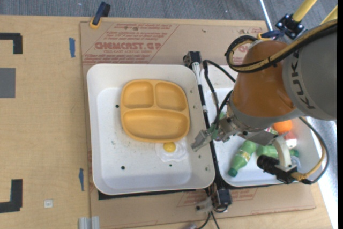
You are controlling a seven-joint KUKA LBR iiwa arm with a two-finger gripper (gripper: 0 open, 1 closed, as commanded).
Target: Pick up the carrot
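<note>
The carrot (284, 126), as far as I can judge, is the orange lump at the right of the frame. It lies in the right bin (252, 181) and is tucked against the underside of the arm, so only part of it shows.

The desk (43, 115) carries a cardboard sheet (134, 40), probably there to protect the top and keep both bins in a fixed spot. The arm (265, 86) reaches in from the right, and its orange band hangs over the right bin, so it covers much of what lies inside. The left bin (92, 131) sits at the centre of the frame, rim to rim with the right bin. It holds a yellow divided plate (155, 110), set flat in its upper half and well apart from the carrot.

A green bottle (244, 154) lies on its side in the lower part of the right bin, slanting down to the left, just beside the carrot and below it. The end effector (206, 137) points down and to the left over the seam between the two bins, off to the left of the carrot rather than above it. I cannot tell whether it is open or closed, and I see nothing in its grip. A toy fried egg (170, 148) rests just below the plate.

To my eye the pick has not been made. The end effector would have to move right, clear of the bottle.
</note>
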